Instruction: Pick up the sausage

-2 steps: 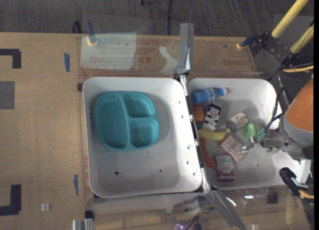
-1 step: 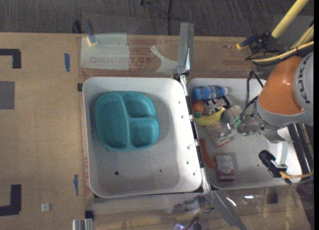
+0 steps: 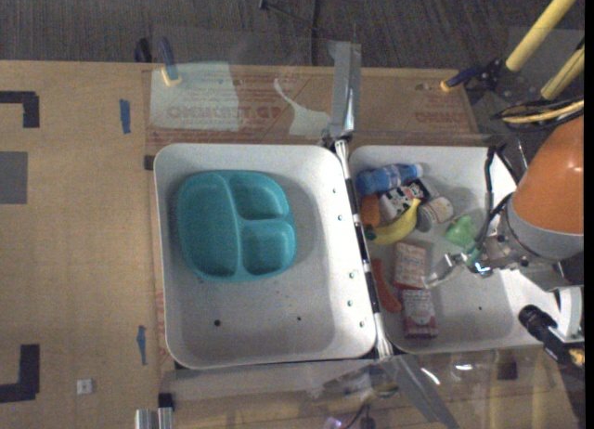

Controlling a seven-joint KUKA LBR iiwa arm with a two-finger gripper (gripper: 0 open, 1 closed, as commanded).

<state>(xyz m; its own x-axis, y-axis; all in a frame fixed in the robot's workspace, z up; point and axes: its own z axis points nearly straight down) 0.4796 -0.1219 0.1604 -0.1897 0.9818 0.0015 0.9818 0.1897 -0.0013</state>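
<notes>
— Location of the sausage [image 3: 385,288]?

— In the right bin [image 3: 487,320], hard against its left wall. Lying flat, slightly slanted, upper end toward the banana [image 3: 399,225], lower end just beside the red packet [image 3: 419,312].

— Appearance?

— Slender and long, reddish-brown, with a dull, even surface. Narrower than either packet next to it. Partly in the shadow of the bin wall, so finer marks not legible.

— Neighbours on its other side?

— Pale packet [image 3: 411,264] just beside the upper half, red packet below that. Farther up the bin: banana, blue bottle [image 3: 387,178], a small green item [image 3: 460,230], and a few mixed pieces too small to identify.

— Position of the gripper [image 3: 464,261]?

— Over the middle of the right bin, right of the pale packet, below the green item. Apart from the sausage, with the pale packet between. Grey arm with orange band [image 3: 557,186] entering from the right.

— Released, clenched, or grasping?

— Cannot tell: metal parts blurred and glinting. Nothing seen held.

— Left bin [image 3: 181,325]?

— Holding one teal divided plate [image 3: 237,223], set in the upper half.
</notes>
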